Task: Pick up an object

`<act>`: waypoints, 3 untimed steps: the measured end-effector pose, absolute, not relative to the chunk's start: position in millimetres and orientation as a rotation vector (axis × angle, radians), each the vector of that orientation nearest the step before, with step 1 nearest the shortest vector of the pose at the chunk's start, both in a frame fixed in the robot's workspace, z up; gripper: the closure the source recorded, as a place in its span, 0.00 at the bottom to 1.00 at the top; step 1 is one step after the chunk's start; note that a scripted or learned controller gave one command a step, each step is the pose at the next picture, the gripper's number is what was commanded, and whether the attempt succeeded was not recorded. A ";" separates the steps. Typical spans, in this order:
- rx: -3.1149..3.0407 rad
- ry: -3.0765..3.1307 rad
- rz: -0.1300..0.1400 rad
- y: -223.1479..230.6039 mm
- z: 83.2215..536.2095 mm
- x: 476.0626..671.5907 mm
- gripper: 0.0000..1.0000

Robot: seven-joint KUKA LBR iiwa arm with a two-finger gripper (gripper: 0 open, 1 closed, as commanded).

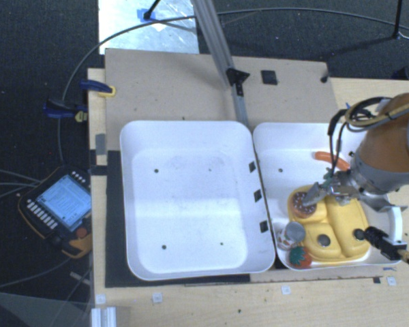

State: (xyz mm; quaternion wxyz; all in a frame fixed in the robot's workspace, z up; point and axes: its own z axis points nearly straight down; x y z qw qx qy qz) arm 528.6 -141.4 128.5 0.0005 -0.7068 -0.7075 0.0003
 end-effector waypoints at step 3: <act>-2.219 -2.231 -0.004 -124.6 165.1 545.7 1.00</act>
